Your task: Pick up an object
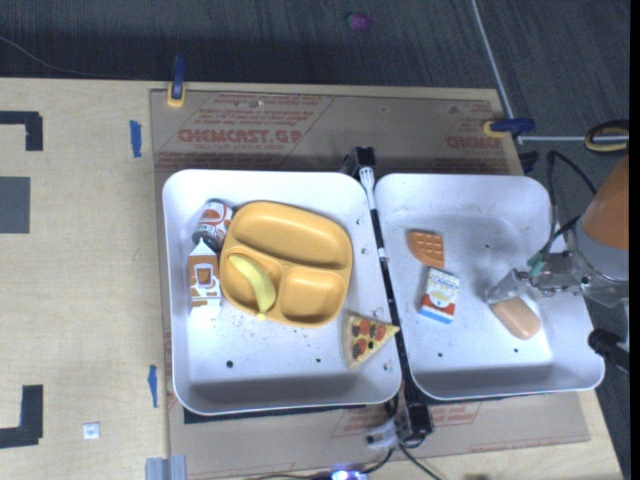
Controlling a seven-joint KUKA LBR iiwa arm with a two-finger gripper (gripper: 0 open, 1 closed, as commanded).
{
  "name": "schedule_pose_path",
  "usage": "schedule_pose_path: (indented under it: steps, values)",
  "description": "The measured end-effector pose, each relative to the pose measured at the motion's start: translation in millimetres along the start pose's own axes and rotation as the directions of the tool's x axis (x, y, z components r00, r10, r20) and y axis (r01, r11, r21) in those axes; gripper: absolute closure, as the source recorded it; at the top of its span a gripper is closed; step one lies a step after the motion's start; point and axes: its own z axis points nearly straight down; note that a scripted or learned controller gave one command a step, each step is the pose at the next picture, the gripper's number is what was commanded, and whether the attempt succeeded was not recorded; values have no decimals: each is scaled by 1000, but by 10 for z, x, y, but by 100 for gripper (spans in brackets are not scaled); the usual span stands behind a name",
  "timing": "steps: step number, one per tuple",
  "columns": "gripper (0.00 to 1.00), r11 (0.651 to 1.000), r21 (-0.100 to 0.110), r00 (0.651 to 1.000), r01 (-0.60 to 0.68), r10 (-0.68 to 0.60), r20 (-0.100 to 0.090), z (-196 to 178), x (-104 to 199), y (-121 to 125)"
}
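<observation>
In the left white bin (200, 368), a red and white drink can (211, 223) and a small white and orange carton (203, 278) are seen along the left wall, wedged there by a large yellow divided plastic tray (290, 243) that takes up the bin's middle; a yellow banana (258, 286) is cradled in the tray's lower left compartment. A toy pizza slice (366, 336) is found against the right wall, near the front right corner. In the right white bin (480, 373), an orange waffle-like piece (426, 245) is laid toward the left side, with a small white, blue and orange box (439, 296) just in front of it. Nearer the right wall, a peach-coloured rounded block (517, 319) is seen directly beneath the gripper (512, 288), which appears to be lowered onto or just above it; whether contact is made cannot be told. Whether the gripper is released or clenched cannot be told either. The block is judged the likely target, since the arm is stationed over it.
</observation>
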Motion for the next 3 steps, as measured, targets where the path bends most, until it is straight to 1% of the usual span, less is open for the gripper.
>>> schedule_pose_path:
  steps: [1, 2, 3]
  values:
    - [100, 1000, 1, 1000, -4, 4, 8, -92, -42, -16]
    - [100, 1000, 3, 1000, -4, 4, 6, -849, 737, -363]
    - [100, 1000, 2, 1000, -3, 3, 7, -1079, 1338, -420]
